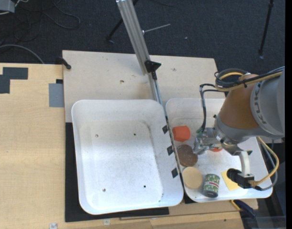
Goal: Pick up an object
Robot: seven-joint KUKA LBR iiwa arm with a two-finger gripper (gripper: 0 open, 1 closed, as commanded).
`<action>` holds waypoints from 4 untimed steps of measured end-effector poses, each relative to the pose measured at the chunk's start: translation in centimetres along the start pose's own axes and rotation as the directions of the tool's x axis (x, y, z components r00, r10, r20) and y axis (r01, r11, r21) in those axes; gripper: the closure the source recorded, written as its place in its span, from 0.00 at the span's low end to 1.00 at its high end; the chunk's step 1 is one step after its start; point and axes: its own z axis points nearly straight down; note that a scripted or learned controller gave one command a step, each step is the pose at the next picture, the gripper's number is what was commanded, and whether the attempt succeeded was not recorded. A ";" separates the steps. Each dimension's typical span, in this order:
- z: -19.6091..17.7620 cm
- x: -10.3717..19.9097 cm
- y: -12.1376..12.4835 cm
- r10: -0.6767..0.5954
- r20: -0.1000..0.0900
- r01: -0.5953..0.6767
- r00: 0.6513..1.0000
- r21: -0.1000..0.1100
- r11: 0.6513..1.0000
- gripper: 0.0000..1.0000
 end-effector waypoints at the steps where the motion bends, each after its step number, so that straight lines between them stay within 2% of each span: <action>1: -5.9 0.4 0.8 -0.010 0.002 0.010 1.000 -0.004 1.000 1.00; 2: -10.1 0.2 1.0 -0.009 0.003 0.009 1.000 -0.002 1.000 1.00; 3: -16.4 -0.1 1.4 -0.009 0.003 0.009 1.000 -0.005 1.000 1.00; 4: -16.3 5.1 2.3 -0.013 0.000 0.013 1.000 0.002 1.000 1.00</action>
